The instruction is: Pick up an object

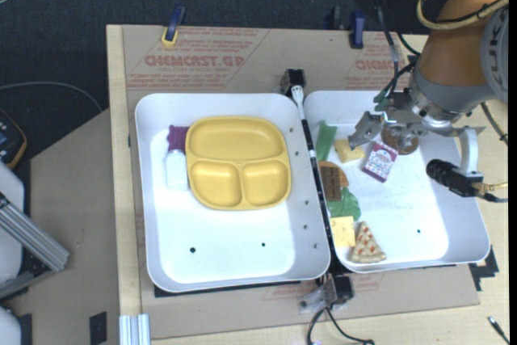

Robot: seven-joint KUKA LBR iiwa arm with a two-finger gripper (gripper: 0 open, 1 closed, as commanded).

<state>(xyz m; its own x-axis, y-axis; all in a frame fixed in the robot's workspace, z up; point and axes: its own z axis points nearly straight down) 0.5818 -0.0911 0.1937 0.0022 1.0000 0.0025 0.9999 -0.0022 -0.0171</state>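
Note:
My gripper (pixel 381 135) hangs low over the back of the right bin (pixel 452 230), under the grey and orange arm (pixel 460 36). Just in front of it lies a small pink packet (pixel 378 164). A pale yellow cheese block (pixel 348 150) sits to its left, beside a green strip (pixel 325 139). Nearer the front of that bin lie a brown round piece (pixel 332 177), a green leafy piece (pixel 346 204), a yellow square (pixel 342 232) and a pizza slice (pixel 366 245). I see nothing lifted off the bin floor.
The left bin (pixel 234 254) holds a yellow divided plate (pixel 238 161), with a purple item (pixel 177 136) and a white bottle (pixel 175 171) at its left. A black cylinder (pixel 449 177) on the arm sticks out over the right bin.

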